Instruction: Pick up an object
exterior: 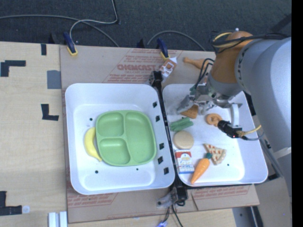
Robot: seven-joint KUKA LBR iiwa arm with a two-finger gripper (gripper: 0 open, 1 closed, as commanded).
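- This is a robotics lab or test bench, not a home or a kitchen.
- An industrial grey arm [265, 74] with an orange band reaches in from three o'clock.
- Two shallow white bins [75, 103] sit side by side on a sheet of printed cardboard [128, 67], which clamps [71, 46] hold down at twelve o'clock.
- Loose cables [94, 25] trail over dark carpet [156, 8] along the top.
- The wooden benchtop [23, 141] at nine o'clock carries black tape marks [47, 112].
- The food is plastic play food: a carrot [200, 170], a waffle [215, 153] and a banana [91, 144] beside a green divided plate [126, 138].
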